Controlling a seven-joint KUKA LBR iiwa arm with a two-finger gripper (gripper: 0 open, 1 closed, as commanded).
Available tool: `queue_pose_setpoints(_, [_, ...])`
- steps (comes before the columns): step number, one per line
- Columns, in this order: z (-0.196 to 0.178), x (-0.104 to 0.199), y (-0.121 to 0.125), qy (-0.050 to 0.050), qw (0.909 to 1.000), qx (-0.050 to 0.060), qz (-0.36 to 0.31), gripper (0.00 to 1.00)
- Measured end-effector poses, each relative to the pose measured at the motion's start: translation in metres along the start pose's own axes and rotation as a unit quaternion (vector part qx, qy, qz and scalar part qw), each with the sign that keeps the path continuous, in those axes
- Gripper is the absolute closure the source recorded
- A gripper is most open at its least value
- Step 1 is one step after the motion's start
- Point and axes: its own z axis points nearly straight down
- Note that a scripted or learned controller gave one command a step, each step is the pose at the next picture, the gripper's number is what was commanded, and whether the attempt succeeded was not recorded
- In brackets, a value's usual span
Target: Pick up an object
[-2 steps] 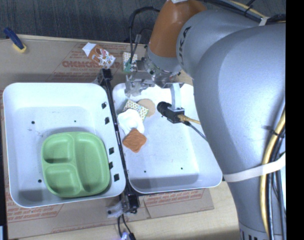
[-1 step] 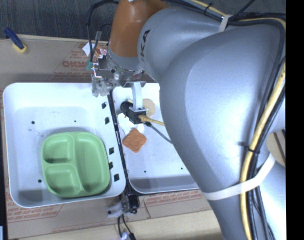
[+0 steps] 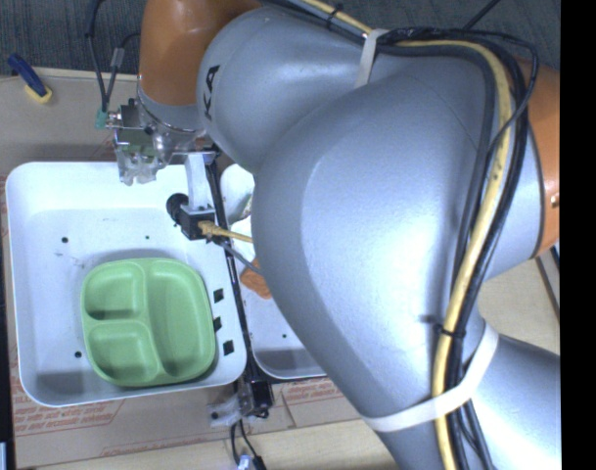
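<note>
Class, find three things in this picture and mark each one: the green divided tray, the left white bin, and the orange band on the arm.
green divided tray (image 3: pixel 146 319): camera view, on the ridge where its compartments meet.
left white bin (image 3: pixel 53 213): camera view, on its bare floor.
orange band (image 3: pixel 175 52): camera view, on its rounded side above the wrist.

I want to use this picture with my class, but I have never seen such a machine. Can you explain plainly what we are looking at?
A camera fixed above a bench looks down at a slant. The big grey shape is a robot arm with an orange band, reaching in from the right. Its claw hangs over the far edge of the left white bin; whether it grips anything cannot be told. In that bin lies a green divided tray. A second bin beside it sits mostly under the arm.
</note>
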Motion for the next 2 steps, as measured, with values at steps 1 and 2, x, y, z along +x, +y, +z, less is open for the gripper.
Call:
queue_pose_setpoints(1, [0.111,-0.006,-0.001,-0.002,1.0000,0.003,0.001,1.00])
queue_pose_setpoints(2, [0.110,0.047,0.000,-0.001,1.0000,0.001,0.000,1.00])
